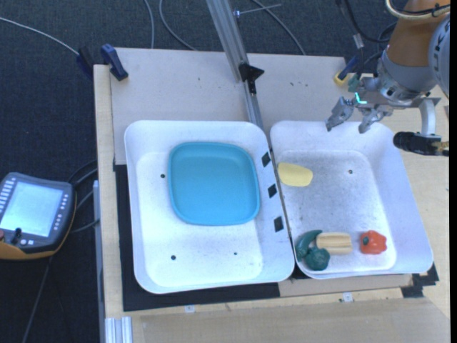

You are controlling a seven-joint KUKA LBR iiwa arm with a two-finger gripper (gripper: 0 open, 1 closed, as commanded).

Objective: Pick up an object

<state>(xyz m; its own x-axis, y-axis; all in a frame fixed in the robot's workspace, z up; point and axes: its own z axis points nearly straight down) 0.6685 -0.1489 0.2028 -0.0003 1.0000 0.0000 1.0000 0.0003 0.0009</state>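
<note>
Over far rim of right bin [400, 164]: claw [353, 122] open, fingers spread, empty. Nearest target, yellow piece [295, 174], lies below-left of claw. Likely light, rigid, smooth plastic, may slip; grip across narrow middle. Green, tan, red items clustered farther, near front wall.

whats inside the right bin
The right bin holds a yellow piece by its left wall, and along the near edge a green vegetable, a tan block touching it, and a red tomato. Whatever lies beneath them is covered.
</note>
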